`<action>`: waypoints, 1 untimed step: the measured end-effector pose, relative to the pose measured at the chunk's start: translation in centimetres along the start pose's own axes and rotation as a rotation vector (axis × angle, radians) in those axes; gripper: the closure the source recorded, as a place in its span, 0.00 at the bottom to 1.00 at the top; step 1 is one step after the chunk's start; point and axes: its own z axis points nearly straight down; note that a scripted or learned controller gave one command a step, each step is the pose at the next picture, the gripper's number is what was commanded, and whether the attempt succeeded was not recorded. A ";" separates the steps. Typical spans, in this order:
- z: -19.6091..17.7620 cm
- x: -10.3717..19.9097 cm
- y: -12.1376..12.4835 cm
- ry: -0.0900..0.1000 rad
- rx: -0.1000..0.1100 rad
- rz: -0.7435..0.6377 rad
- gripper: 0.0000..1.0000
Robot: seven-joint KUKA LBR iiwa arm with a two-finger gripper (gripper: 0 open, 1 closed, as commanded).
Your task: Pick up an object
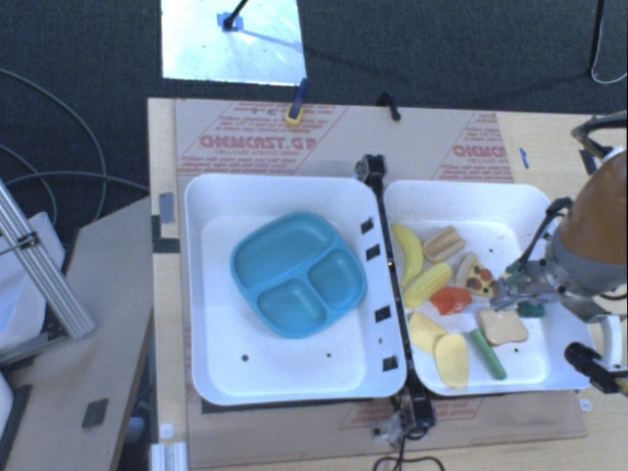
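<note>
The right bin (520, 204) holds several toy foods: a banana (408, 250), a hot dog (443, 243), a corn cob (428, 285), a pizza slice (476, 278), a red pepper piece (451, 300), a toast slice (503, 328), a green stick (489, 353) and yellow pieces (442, 346). My gripper (512, 292) reaches in from the right and hangs low over the bin, just above the toast slice and beside the pizza slice. A small dark green piece (531, 309) lies by its tip.
The left bin (211, 263) carries a blue three-compartment plate (297, 273). A black divider with clips (385, 263) runs between the bins. The arm's orange band (603, 224) fills the right edge. A metal sheet (232, 26) lies beyond the bench.
</note>
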 end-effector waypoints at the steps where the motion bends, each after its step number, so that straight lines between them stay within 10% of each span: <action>1: -1.0 0.0 0.1 -0.001 -0.003 0.000 1.00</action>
